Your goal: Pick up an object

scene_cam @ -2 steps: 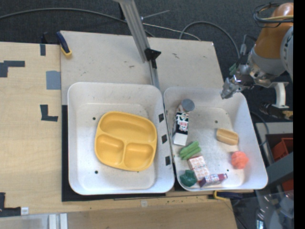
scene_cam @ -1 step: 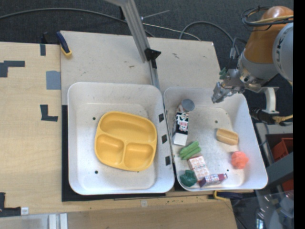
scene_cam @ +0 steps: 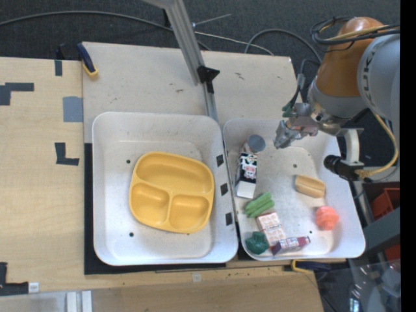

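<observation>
No object has been lifted yet, as far as the camera view shows: every candidate item lies on the floor of the right bin (scene_cam: pixel 351 239). Nearest the tool is a small grey cap-like piece (scene_cam: pixel 256 142) at the bin's far left corner, with a black-and-white milk carton (scene_cam: pixel 247 171) lying just beside it along the left wall. Toward the middle lie a green pod-shaped toy vegetable (scene_cam: pixel 259 205) and, below it, a pink-and-white patterned block (scene_cam: pixel 270 225). At the near edge sit a dark green item (scene_cam: pixel 256 242) and a dark red tube (scene_cam: pixel 290 243), near one another. On the right side rest a tan bread-like piece (scene_cam: pixel 310 186) and, closer to the viewer, an orange-pink ball (scene_cam: pixel 327 217), apart from each other. The gripper (scene_cam: pixel 286 135) hangs over the far part of this bin, between the grey piece and the bin's back wall; nothing is visible between the jaws, and whether they stand open or closed cannot be told from this angle. The left bin (scene_cam: pixel 104 174) holds a yellow divided tray (scene_cam: pixel 171 191), well apart from the arm. Judgement: the task is at the approach stage; selection, descent, closing on an item and lifting all remain to be done.
</observation>
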Motion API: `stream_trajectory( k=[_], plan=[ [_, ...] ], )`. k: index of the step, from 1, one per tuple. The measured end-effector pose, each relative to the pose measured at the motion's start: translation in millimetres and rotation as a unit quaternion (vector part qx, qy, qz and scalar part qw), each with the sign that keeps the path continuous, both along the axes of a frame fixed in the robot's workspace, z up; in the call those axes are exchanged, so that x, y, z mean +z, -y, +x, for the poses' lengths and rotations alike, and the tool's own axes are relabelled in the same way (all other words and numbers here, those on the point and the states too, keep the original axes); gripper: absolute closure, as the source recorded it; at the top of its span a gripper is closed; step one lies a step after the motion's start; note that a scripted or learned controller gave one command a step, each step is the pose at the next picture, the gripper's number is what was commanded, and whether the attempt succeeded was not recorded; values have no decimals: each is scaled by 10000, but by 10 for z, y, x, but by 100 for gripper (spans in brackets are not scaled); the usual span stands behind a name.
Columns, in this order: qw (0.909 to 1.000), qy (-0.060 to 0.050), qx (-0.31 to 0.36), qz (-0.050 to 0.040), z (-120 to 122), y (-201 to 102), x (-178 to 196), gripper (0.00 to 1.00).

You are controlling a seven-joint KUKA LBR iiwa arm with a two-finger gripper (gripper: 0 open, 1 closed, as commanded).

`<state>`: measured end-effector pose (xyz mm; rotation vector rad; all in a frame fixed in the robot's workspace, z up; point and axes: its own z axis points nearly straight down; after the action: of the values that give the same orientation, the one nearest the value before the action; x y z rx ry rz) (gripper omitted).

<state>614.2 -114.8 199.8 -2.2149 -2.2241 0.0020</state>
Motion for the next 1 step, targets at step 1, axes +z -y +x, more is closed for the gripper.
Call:
stream_trajectory(
  k=[1],
  plan=[
    [10000,5,16,9,-196,-577,132,100]
  ],
)
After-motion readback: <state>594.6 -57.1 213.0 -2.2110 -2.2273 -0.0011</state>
